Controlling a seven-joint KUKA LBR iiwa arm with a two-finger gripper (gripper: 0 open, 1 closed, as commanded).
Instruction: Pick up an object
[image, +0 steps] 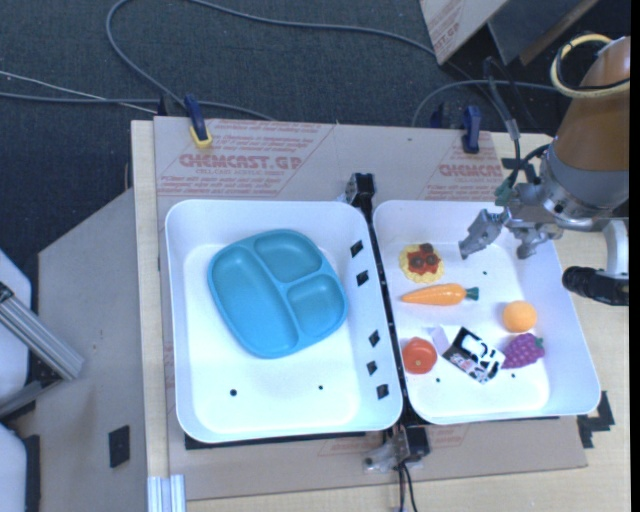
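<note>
My gripper (504, 238) hangs over the back of the right bin (570, 400), its two fingers spread apart with nothing between them. Below and left of it lie a yellow and red toy (422, 262) and an orange carrot (436, 295). Further forward sit a small orange (519, 316), a purple grape bunch (523, 350), a red tomato (419, 355) and a black and white packet (471, 354). The gripper touches none of them.
The left bin (200, 390) holds a blue divided plate (277, 291). A black divider with clips (372, 300) runs between the bins. Clamps (197, 122) hold the cardboard sheet at the back. Cables trail across the dark floor behind the bench.
</note>
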